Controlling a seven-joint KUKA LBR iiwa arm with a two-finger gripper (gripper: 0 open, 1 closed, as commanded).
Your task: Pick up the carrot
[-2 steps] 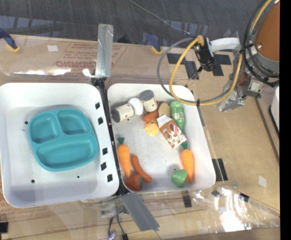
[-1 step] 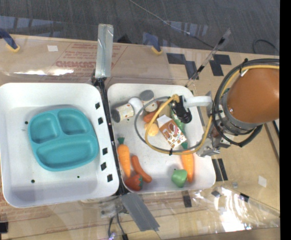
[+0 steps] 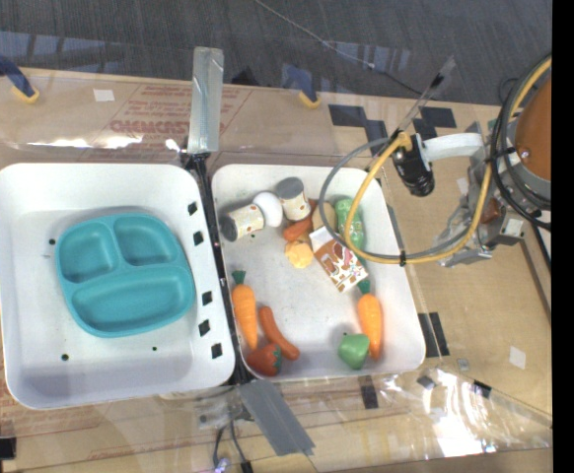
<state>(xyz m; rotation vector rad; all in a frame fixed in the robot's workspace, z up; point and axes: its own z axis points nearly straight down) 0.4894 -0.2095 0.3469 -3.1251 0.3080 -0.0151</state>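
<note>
Sitting side by side on a cardboard-covered bench [image 3: 90, 126] over dark carpet [image 3: 90, 8] are two white bins [image 3: 16, 195]. Two carrots [image 3: 370, 321] lie in the right one; the gripper's [image 3: 474, 249] state cannot be told.

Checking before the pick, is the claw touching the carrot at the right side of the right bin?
Apart. The camera view shows the claw outside the right bin, with bench between it and the carrot.

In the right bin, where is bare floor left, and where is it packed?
Right bin: bare floor in the middle, between the left carrot, the right carrot and the snack packet. Crowded along the back wall around the cans.
</note>
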